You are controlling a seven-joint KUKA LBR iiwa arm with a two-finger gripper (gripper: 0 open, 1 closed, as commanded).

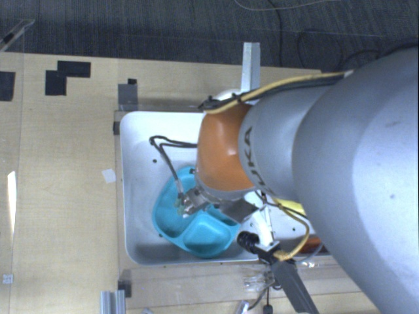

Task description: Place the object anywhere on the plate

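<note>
While the arm (308, 169) hangs low over the blue plate (171, 216) at lower centre, its jaws are hidden and I cannot tell their state; the object appears hidden too, so placement seems underway.

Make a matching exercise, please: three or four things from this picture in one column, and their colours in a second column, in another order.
Things:
1. plate
2. bin
3. band above the wrist
4. cable on the floor

Colours:
A. white
B. orange
C. light grey, thin
D. blue

Pairs: 1-D, 2-A, 3-B, 4-C.

The plate lies in the bin, partly under the arm; the cable runs over the dark floor behind the bench.
</note>
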